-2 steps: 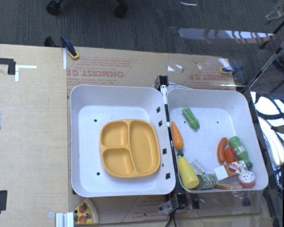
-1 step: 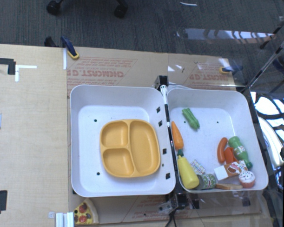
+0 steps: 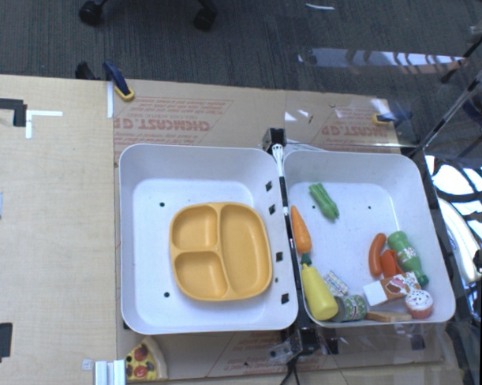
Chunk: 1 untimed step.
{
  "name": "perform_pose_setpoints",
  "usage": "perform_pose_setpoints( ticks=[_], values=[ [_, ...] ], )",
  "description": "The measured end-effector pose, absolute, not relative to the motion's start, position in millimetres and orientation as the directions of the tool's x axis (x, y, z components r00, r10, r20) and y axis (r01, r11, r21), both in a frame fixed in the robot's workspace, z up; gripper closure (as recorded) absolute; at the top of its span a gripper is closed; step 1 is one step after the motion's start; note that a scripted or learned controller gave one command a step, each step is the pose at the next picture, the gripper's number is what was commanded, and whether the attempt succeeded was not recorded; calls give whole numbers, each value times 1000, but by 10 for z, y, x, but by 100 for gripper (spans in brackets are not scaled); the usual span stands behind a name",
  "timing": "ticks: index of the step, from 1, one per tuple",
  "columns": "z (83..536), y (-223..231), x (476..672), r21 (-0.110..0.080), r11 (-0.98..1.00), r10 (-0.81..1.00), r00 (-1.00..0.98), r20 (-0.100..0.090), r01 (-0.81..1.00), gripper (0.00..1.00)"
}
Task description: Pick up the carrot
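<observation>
Jaws' state cannot be told. Carrot (image 3: pixel 300 231) lies against the right bin's (image 3: pixel 360 159) left wall; the left bin (image 3: pixel 139 176) holds a yellow divided plate (image 3: pixel 221 250).

Pizza slice (image 3: pixel 143 364) partly under bin (image 3: pixel 134 302)

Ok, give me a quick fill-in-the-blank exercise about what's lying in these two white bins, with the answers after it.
1. The orange carrot with a green top lies in the ____ white bin, against its left wall.
2. The yellow divided plate has ____ compartments.
3. Just below the carrot lies a ____ squeeze bottle.
4. The green pepper-like toy lies ____ the carrot in the picture.

Missing words: right; three; yellow; above
</observation>
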<state>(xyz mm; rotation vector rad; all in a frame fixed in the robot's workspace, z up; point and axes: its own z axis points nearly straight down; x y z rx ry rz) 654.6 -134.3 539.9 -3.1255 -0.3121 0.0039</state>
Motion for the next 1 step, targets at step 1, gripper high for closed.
perform_pose_setpoints(
  ticks=[1],
  values=[
    [5479, -1352, 6553, -1, -981, 195, 981, -4, 195, 100]
  ],
)
